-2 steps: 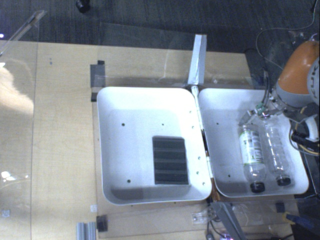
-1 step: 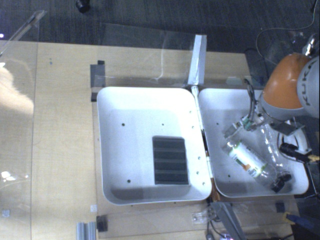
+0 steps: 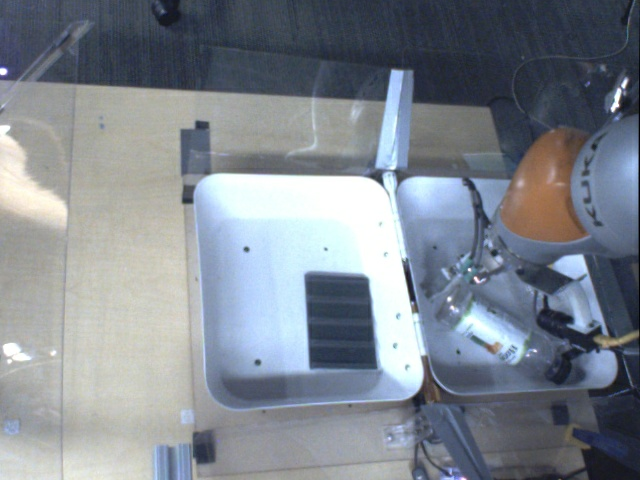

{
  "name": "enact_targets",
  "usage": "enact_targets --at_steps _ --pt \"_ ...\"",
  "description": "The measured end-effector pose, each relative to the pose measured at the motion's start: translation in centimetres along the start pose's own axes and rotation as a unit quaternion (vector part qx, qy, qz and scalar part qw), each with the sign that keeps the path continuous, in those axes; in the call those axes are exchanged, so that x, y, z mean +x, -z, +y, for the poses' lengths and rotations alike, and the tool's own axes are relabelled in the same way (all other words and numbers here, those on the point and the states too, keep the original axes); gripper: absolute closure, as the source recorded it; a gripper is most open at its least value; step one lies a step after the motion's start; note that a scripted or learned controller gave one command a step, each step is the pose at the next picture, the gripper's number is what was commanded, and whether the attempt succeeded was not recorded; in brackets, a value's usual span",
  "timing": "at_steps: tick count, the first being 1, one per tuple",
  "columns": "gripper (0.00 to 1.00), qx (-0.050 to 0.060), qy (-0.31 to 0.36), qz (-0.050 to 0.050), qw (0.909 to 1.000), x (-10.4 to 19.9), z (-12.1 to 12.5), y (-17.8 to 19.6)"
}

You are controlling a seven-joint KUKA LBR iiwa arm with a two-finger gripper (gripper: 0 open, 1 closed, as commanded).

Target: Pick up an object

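While the gripper [image 3: 468, 272] hangs low in the right bin [image 3: 440, 213], a pale bottle [image 3: 492, 332] lies on its side on that bin's floor, toward the near wall; body whitish with a label and a small orange mark; long axis slanted, one end toward the bin's near right corner, the other, clearer end toward the gripper. Gripper sits just beside and above that clearer end; contact between them cannot be told from this angle; bottle not seen lifted, its length rests on the floor. Gripper wide or narrow: cannot tell, metal parts too tangled and small here.

Arm [image 3: 612, 193] comes in from the right, grey, with the orange band [image 3: 540, 196] bulking over the right bin's far right part and hiding some of its floor.

Left bin [image 3: 260, 228] touches the right bin along a shared edge; on its floor, a black ribbed slab [image 3: 340, 320], rectangular, flat, with four raised ridges across it, lying toward the near right part, apart from all walls.

Both bins sit on a light wooden desk [image 3: 120, 318]; a narrow metal bar [image 3: 396, 118] runs away from the seam between the bins toward the far edge; dark floor [image 3: 300, 8] beyond the desk.
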State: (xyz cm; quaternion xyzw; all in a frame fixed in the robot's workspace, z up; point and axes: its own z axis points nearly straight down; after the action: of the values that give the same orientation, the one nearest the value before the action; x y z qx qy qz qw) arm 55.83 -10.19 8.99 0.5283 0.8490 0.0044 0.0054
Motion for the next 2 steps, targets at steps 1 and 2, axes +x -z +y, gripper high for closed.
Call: enact_targets --at_steps 1,2 --pt "0.0 0.001 -0.062 -0.001 0.998 -1.4 3.8 -0.1" --pt "0.0 0.0 -0.06 0.0 0.9982 0.2 -3.1 0.0"
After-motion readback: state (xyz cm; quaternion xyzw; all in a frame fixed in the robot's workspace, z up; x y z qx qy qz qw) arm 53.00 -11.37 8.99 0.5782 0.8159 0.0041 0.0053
